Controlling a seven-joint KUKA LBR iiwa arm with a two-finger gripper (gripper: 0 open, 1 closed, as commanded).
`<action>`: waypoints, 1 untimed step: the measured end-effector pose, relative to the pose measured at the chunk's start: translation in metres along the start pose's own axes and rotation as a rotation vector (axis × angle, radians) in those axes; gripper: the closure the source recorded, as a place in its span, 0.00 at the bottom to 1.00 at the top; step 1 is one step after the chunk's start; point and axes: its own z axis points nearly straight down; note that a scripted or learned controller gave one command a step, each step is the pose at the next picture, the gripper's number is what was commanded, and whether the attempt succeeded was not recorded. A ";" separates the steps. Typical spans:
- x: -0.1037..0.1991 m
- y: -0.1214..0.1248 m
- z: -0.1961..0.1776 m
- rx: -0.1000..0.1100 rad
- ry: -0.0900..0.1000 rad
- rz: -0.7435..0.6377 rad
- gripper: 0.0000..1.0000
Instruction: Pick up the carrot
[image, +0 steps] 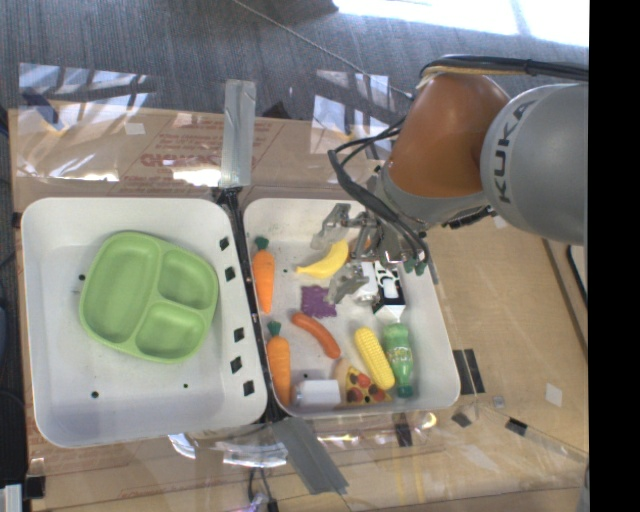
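Note:
Two orange carrots with green tops lie along the left wall of the right bin (440, 330). One carrot (263, 280) is in the upper half and the other carrot (279, 366) is near the front. My gripper (341, 254) hangs over the bin's middle, to the right of the upper carrot and apart from it. It is open, its two metal fingers (334, 224) spread wide on either side of a yellow banana (324, 264). Neither carrot is between them.
Also in the right bin are a purple piece (318, 299), a red sausage (316, 334), a corn cob (373, 359), a green bottle (398, 356), a white block (318, 392) and a small red-yellow item (360, 388). The left bin (50, 400) holds a green divided plate (150, 295).

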 end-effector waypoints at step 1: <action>-0.056 0.016 0.102 -0.003 0.003 -0.149 0.00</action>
